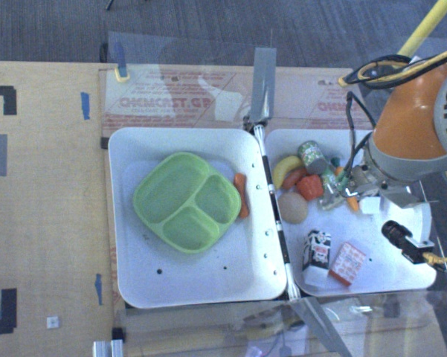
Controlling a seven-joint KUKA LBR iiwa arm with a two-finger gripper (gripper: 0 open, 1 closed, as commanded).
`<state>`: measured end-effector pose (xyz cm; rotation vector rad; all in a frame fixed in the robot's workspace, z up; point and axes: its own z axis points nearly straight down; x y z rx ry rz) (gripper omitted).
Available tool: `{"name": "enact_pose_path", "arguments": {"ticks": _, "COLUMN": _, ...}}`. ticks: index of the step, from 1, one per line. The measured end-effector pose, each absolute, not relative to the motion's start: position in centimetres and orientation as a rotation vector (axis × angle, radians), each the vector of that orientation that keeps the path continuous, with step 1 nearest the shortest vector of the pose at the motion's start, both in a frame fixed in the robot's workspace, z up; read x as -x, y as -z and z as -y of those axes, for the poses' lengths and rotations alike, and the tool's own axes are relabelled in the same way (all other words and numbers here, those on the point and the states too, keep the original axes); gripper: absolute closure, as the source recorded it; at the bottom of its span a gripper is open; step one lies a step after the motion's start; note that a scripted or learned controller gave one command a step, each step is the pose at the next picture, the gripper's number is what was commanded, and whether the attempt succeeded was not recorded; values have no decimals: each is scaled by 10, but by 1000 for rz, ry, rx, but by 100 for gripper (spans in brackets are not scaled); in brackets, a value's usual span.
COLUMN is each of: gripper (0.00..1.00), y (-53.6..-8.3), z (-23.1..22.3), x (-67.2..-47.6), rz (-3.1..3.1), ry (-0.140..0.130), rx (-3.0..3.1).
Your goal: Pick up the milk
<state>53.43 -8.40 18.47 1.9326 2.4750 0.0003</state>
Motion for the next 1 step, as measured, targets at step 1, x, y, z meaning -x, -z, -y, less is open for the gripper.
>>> {"name": "enact_pose_path", "arguments": {"ticks": 1, "gripper": 100, "y": -200, "z": 76, "x": -481, "rz": -2451, "ry": 1, "rx": -1968}}
